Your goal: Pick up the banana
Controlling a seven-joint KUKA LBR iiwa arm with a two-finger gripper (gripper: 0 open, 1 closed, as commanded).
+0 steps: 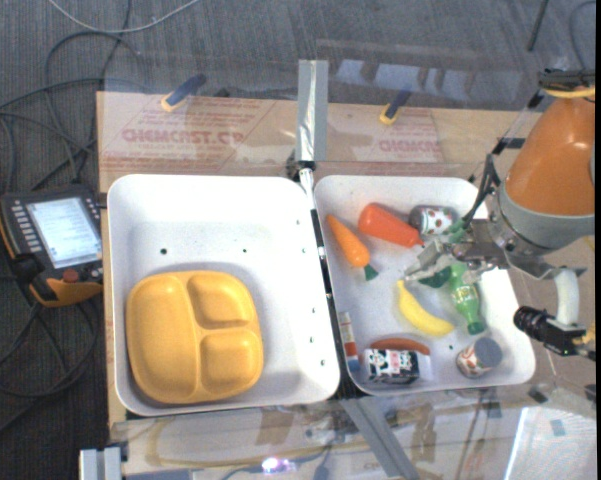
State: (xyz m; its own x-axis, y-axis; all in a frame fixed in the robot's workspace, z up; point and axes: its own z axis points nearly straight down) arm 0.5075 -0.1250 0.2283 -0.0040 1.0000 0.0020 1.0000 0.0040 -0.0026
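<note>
I reach in from the right, my grey arm with its orange band [555, 168] hanging over the right bin [330, 193]. My fingers [432, 262] sit low over the middle of that bin, and they look spread apart, with nothing caught between them. The banana [422, 313] lies just below and slightly left of them on the bin floor, curved, yellow, and free of my grip.

A green bottle [466, 303] lies right beside the banana on its right, partly under my wrist. Above my fingers rests a small can [432, 218], and next to it an orange carrot [387, 225]. A second, smaller carrot [349, 243] lies tilted near the bin's left wall. Along the near edge sit a flat red, black and white packet [392, 360] and a small round grey-topped thing [477, 356] in the corner; I cannot make out what that is.

The left bin [130, 198] holds a yellow divided tray [194, 336] toward its near left side. Left of the tabletop [210, 133], a teach pendant [52, 236] lies on the floor with its screen lit.
</note>
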